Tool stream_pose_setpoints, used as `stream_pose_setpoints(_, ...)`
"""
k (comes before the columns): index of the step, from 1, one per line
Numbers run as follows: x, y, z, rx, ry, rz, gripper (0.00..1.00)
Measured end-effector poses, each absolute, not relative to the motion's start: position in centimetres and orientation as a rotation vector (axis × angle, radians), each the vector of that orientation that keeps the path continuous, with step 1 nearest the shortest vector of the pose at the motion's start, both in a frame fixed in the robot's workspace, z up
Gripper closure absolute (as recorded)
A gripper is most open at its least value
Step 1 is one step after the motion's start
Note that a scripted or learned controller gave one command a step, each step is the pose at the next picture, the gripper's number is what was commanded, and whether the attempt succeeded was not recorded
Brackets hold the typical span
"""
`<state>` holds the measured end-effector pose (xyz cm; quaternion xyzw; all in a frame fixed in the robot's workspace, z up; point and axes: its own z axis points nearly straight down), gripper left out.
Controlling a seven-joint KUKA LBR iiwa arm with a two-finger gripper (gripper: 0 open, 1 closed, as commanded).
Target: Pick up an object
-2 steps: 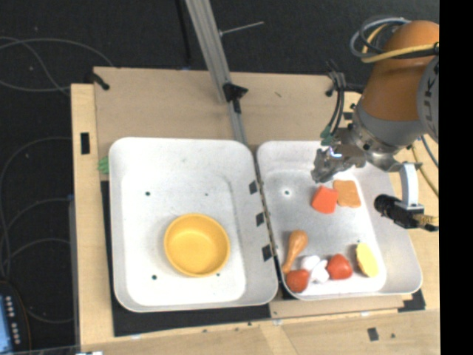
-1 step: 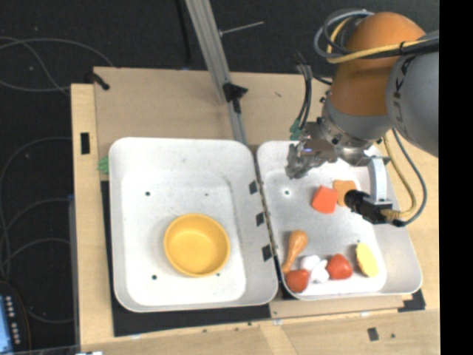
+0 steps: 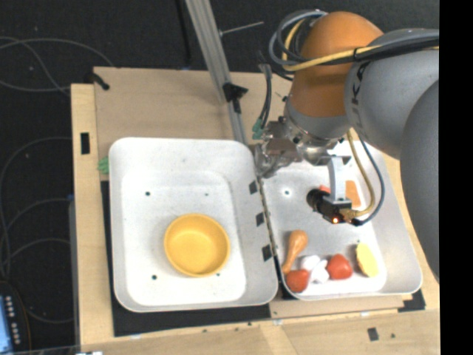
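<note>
Along right bin [image 3: 292, 198] near edge, orange drumstick [image 3: 295, 246], red balls [image 3: 340, 267], yellow wedge [image 3: 366, 259], fingers [image 3: 267, 158] at far-left corner, spread cannot tell

Yellow bowl [image 3: 196, 244]: upright, mouth up, in the left bin [image 3: 133, 191], toward its near side.
Orange drumstick [image 3: 295, 247]: tilted, in the right bin [image 3: 295, 198], lower end at a red ball [image 3: 298, 279].
White lump [image 3: 315, 267]: wedged between that and a second red ball [image 3: 340, 267].
Yellow wedge [image 3: 366, 259]: just beside, rightmost.

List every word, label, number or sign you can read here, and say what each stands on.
No text can be read.
The left bin, the right bin, the yellow bowl and the grey arm show no readable markings.
A blue-lit panel at the lower left edge has marks too small and blurred to read.
</note>
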<state>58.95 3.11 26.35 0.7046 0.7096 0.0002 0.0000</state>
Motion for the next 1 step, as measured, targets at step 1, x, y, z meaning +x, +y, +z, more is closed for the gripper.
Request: stream_pose_setpoints(1,59.25,7.11,25.38,2.220,2.224,-0.002,1.00)
